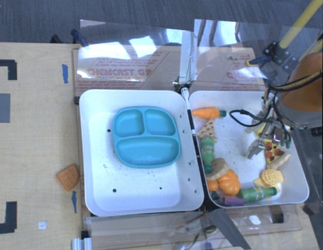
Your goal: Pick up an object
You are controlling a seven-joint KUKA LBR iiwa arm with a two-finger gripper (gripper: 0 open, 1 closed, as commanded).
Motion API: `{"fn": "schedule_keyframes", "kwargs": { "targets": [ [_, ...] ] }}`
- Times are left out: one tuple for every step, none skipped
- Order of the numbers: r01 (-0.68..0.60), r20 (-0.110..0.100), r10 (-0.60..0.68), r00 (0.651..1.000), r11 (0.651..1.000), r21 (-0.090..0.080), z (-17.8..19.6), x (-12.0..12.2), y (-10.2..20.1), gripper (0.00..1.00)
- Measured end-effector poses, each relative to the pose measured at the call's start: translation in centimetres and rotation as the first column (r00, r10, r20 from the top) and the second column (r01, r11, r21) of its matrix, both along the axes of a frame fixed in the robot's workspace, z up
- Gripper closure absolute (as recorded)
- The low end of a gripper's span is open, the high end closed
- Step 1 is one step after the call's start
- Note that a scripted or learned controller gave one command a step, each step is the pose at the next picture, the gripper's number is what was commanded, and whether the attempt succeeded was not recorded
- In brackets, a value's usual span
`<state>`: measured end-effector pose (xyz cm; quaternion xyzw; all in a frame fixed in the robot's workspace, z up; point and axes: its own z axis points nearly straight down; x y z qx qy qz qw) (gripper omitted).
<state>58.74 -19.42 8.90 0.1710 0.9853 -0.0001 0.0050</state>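
My gripper (261,151) hangs low in the right bin (299,191), toward its right side, and looks open, with one grey finger (253,149) splayed to the left. Just right of it lies a toy pizza slice (276,156), touching or nearly touching the gripper. I see nothing held between the fingers. Other toy food lies in this bin: a carrot (208,113) at the back left, a second pizza slice (206,131), a green piece (207,151), an orange piece (230,183), a yellow round cookie (270,177) and a green cucumber (258,194) along the front.
The left bin (99,191) holds a blue divided plate (146,137). A brown waffle toy (68,177) lies on the bench left of the bins. A black cable (243,118) loops from the wrist over the right bin. Clear plastic sheets stand behind both bins.
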Motion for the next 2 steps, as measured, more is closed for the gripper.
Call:
{"fn": "schedule_keyframes", "kwargs": {
  "targets": [
    [-0.002,0.015,0.002,1.0,1.0,-0.005,1.46,0.45,-0.02,1.0],
    [-0.002,0.013,0.002,1.0,1.0,-0.004,1.35,0.4,0.01,0.0]
  ]
}}
